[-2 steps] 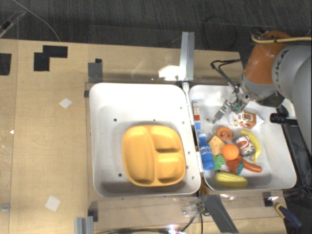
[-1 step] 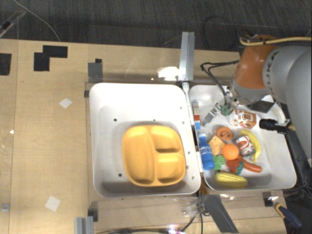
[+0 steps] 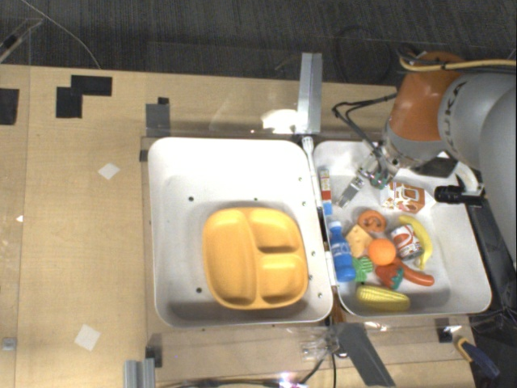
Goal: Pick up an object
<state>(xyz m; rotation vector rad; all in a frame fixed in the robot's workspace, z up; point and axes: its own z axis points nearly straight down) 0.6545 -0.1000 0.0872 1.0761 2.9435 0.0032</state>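
The left bin (image 3: 166, 241) holds a yellow tray (image 3: 254, 257) with three compartments, one long one on its left side and two smaller ones on its right. The tray lies in the near half of that bin, flat on the floor.

Right of the tray, across the rims where the two bins meet, the right bin (image 3: 472, 277) holds a heap of small toys. Along that bin's left wall, just beyond the tray's right edge, lie a thin red-and-white tube (image 3: 325, 186) and, nearer the camera, a blue bottle (image 3: 341, 253). Further right from the tray sits the cluster: a yellow wedge like cheese (image 3: 358, 238), a brown round piece (image 3: 371, 220), an orange ball (image 3: 382, 252), a corn cob (image 3: 382, 297) at the near edge, a red sausage (image 3: 416, 277), a small can (image 3: 406, 242) and a banana (image 3: 423, 239) curving around the can's right side. A white carton with an orange print (image 3: 402, 196) lies at the far side of the cluster.

The gripper (image 3: 350, 194) hangs over the far left part of the right bin, up and to the right of the tray, beside the tube and apart from the toy cluster. Whether its jaws are apart or together cannot be told. Nothing is seen between them. The arm (image 3: 452, 120) with its orange band (image 3: 416, 107) enters from the right.
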